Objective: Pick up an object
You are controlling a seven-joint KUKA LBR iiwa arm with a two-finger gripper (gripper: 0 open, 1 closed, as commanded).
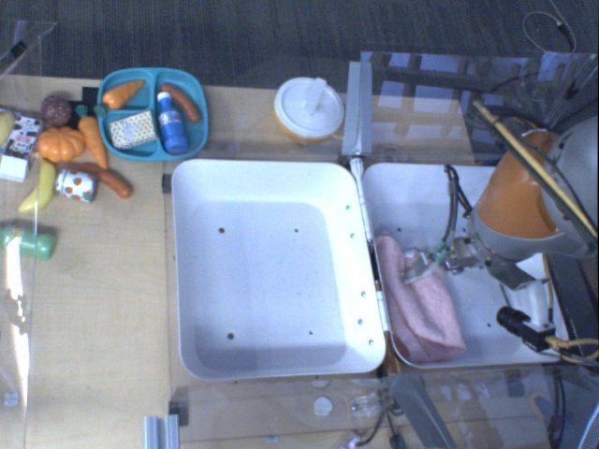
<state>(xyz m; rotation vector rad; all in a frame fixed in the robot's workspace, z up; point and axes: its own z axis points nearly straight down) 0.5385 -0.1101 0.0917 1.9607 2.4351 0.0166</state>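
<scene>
- Nearest the bottom edge of the view, the bench (94, 344) shows a bare wooden strip in front of both bins.
- The right bin (487, 344) holds a pink cloth (421, 302), lying crumpled along the bin's left wall, its long side running toward the near rim.
- The gripper (423, 262) sits low over the far part of the pink cloth, right at its surface; whether it is open, closed or gripping the cloth cannot be told, since the tip is small and blurred there.
- The arm (524, 204), grey with an orange band, comes in from the right across the right bin, with cables trailing beside it.
- The left bin (187, 279) stands just beside the right one, their walls meeting at a middle seam.
- To the left of the bins, on the bench, a green toy (33, 242) lies near the edge, and farther back a small can (75, 185) and a banana (39, 187) lie close together.
- Farther still, a blue divided tray (192, 87) holds toy food and a blue bottle (171, 123); a small orange pumpkin (61, 144) sits just left of it.
- At the far side, a white lidded cup (310, 108) stands behind the left bin's far right corner.
</scene>
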